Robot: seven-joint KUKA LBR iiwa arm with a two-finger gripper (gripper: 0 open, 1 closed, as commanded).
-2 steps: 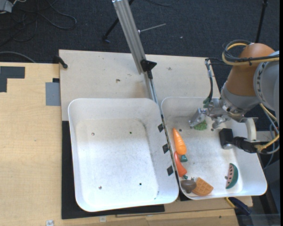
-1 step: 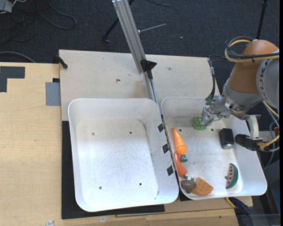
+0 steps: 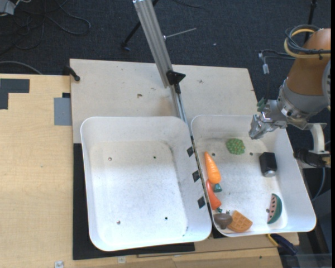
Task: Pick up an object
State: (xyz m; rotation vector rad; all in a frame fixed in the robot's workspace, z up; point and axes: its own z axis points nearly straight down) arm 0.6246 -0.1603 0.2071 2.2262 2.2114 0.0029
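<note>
The right bin (image 3: 301,194) holds several small objects. A green bumpy ball (image 3: 235,146) lies near its back. A black block (image 3: 267,163) rests to the right of it. An orange carrot (image 3: 212,169) and a red piece (image 3: 214,197) lie along the bin's left wall. A brown piece (image 3: 223,220) and an orange waffle (image 3: 240,222) sit at the front, and a watermelon slice (image 3: 274,208) at the front right. My gripper (image 3: 257,129) hangs over the bin's back right, just right of the green ball, with nothing seen in it.
The left bin (image 3: 100,149) stands beside the right one, with a row of black clips (image 3: 194,175) on the wall between them. A slanted aluminium rail (image 3: 156,41) rises behind the bins. A light wooden table (image 3: 28,172) lies to the left.
</note>
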